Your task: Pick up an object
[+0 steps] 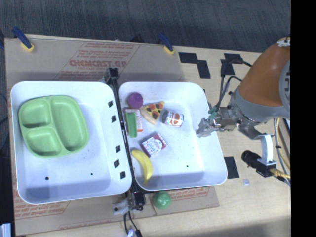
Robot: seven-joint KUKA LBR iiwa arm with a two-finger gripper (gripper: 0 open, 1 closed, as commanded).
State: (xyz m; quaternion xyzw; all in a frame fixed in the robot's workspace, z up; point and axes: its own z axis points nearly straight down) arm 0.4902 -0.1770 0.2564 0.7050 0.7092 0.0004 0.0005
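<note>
The grey arm with its orange band (264, 75) reached in from the right, and its two-finger gripper (205, 128) hung over the right rim of the right-hand shallow white bin (197, 169). From where I stood the gripper was a small grey blur against the white wall, and I could not tell how it was set or whether it touched the rim.

Nothing was in its grasp. All the loose objects lay to its left, in the left half of that bin. Nearest was a small red-and-white labelled can (173, 118) lying on its side, near the gripper but apart from it. Just left of the can sat a toy pizza slice (152, 110), and beyond that a round purple ball (135, 100) near the bin's upper left corner. A green and orange flat packet (132, 122) lay along the left wall. Lower down were a dark red square packet (153, 145) and a yellow banana (142, 164), the 2 almost touching.

The left-hand white bin (64, 181) held a pale green plastic tray (53, 125) with 3 compartments. A green ball (161, 200) rested on the cardboard sheet (98, 58) outside the bins, just below the right bin's lower edge.

The printing on the can and the packets was too small to read.
</note>
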